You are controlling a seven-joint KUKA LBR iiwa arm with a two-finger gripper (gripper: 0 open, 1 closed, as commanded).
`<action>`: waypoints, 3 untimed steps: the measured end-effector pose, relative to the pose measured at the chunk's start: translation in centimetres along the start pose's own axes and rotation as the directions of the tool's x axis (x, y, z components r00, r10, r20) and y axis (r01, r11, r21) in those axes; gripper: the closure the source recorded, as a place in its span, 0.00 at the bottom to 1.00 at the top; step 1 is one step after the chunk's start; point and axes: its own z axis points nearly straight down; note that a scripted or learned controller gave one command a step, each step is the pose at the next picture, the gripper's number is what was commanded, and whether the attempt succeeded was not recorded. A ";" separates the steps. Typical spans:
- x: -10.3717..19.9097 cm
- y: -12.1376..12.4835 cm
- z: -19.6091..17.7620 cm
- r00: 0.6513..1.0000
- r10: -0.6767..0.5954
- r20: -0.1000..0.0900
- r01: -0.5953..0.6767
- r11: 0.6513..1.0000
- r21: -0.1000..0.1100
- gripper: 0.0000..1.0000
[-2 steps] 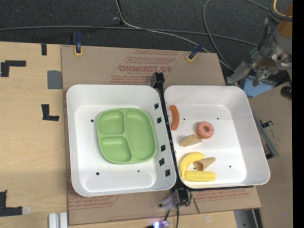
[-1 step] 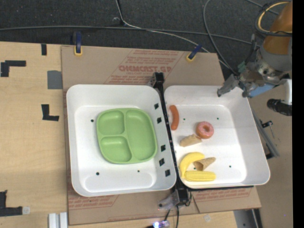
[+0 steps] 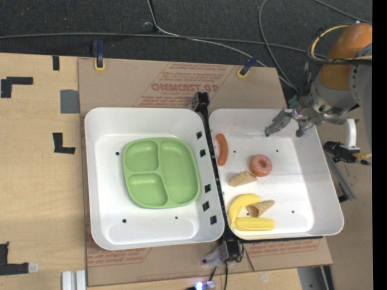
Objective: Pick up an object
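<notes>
My gripper (image 3: 285, 126) hangs over the far right corner of the right bin (image 3: 314, 162), its two fingers spread open with nothing between them. Below and to its left in that bin lie a pink donut (image 3: 261, 165), an orange-red hot dog sausage (image 3: 221, 148) by the left wall, a tan bread piece (image 3: 242, 178), a yellow banana (image 3: 242, 205), a small brown cone-shaped piece (image 3: 260, 208) and a yellow corn cob (image 3: 254, 224). The donut is the nearest item, well apart from the fingers.
The left bin (image 3: 103, 162) holds a green divided plate (image 3: 161, 172). A black divider strip (image 3: 208, 162) runs between the bins. Cables (image 3: 181, 35) cross the dark surface behind. Cardboard lies under both bins.
</notes>
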 end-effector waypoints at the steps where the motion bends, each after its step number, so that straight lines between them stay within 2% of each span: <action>1: 0.7 0.0 6.3 1.000 -0.001 0.000 0.001 1.000 -0.002 0.00; 2: 0.7 0.1 4.9 1.000 -0.002 0.002 0.002 1.000 -0.006 1.00; 3: 0.5 0.1 0.6 1.000 0.001 0.001 -0.001 1.000 -0.009 1.00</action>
